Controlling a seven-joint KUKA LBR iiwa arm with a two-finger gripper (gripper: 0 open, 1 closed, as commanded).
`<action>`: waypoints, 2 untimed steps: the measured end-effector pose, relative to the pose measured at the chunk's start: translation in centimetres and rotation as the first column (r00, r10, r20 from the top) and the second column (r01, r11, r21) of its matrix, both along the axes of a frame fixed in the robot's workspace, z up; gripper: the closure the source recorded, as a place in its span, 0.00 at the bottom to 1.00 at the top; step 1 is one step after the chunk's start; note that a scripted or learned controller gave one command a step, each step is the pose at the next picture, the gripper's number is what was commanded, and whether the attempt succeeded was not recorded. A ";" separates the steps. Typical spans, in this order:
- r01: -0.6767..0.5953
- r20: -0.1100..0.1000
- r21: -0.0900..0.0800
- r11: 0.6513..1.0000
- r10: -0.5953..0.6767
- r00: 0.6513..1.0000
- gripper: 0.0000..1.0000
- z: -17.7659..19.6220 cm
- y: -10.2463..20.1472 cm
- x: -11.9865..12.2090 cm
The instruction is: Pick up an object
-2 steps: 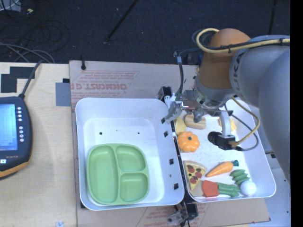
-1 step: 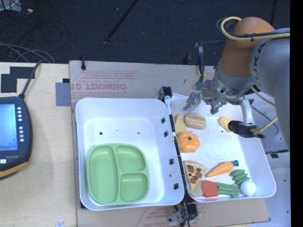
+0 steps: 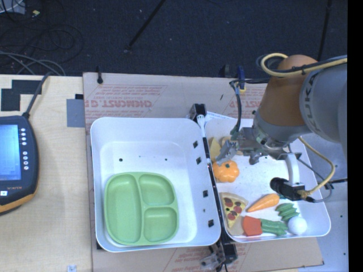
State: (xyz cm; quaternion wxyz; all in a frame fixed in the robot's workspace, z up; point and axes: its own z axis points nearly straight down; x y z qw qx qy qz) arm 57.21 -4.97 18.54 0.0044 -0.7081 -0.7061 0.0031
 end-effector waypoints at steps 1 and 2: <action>0.002 -0.002 -0.002 1.000 -0.002 1.000 0.00 -10.0 -5.4 0.1; -0.005 0.009 -0.002 1.000 0.005 1.000 0.00 -9.8 -3.4 5.4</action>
